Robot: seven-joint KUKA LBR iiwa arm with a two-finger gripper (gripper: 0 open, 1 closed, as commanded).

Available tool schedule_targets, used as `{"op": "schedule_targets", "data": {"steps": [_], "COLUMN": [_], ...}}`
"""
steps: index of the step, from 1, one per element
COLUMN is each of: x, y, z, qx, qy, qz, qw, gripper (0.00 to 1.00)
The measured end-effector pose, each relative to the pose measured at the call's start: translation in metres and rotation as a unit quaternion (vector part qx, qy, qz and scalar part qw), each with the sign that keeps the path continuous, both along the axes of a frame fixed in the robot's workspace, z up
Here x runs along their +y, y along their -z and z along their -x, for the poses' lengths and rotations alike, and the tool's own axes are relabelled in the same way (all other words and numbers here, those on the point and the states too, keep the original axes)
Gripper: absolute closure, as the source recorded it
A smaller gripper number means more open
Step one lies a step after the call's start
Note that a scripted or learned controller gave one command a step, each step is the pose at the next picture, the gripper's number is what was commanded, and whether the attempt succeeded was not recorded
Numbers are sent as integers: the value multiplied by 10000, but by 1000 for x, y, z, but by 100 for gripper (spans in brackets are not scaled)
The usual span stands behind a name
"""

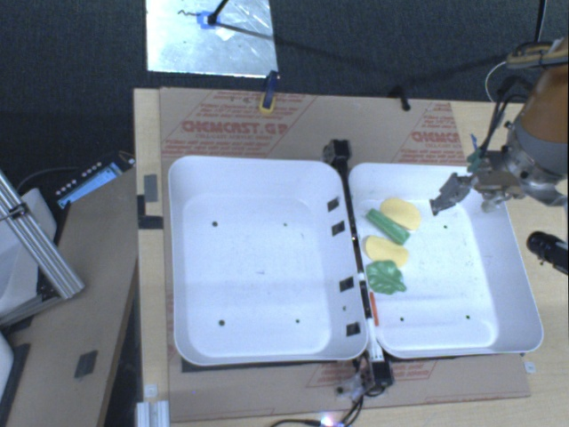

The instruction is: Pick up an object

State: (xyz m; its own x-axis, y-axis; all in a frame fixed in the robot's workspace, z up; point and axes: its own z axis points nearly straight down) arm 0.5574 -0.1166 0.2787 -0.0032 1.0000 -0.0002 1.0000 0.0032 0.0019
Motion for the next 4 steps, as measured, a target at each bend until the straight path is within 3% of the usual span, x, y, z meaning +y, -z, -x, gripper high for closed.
{"op": "schedule_targets", "data": {"steps": [1,2,3,4], "x": [84,146,278,269], "y": [82,95,89,78], "z": [-5,2,50,46], "qx": [38,14,16,-4], "qy": [-44,-35,-77,-1], "qz": [-20,-18,-36,-12], "qw": [10000,10000,10000,10000], "gripper": [0,0,0,100]}}
